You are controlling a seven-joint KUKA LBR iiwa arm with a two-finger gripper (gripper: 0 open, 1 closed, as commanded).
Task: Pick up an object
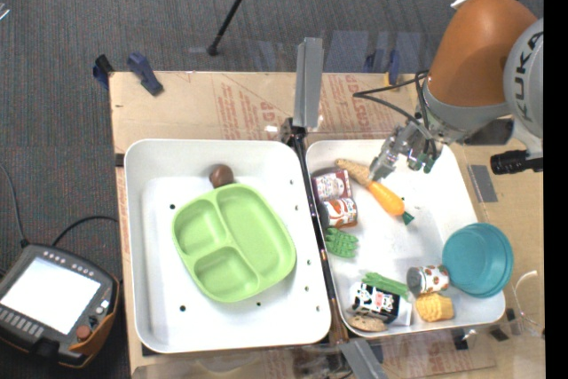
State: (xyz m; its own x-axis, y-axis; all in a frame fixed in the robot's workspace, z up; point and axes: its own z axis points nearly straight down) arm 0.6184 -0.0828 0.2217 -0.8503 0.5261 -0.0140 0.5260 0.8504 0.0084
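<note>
My gripper (pixel 405 162) hangs over the far part of the right bin (pixel 444 191), its fingers spread open with nothing between them. Just below and in front of it lies an orange toy carrot (pixel 387 196) with a green stub. A pale beige stick (pixel 351 169) lies to the carrot's left. Two small cans (pixel 335 198) sit against the bin's left wall, with a green leafy toy (pixel 342 241) under them. A blue bowl (pixel 477 259) rests at the right side.
At the right bin's front lie a small can (pixel 429 279), a yellow corn piece (pixel 434 308), a black-and-white carton (pixel 378 303) and a green pod (pixel 383 282). The left bin (pixel 151 297) holds a green divided plate (pixel 233 242) and a brown ball (pixel 221 176).
</note>
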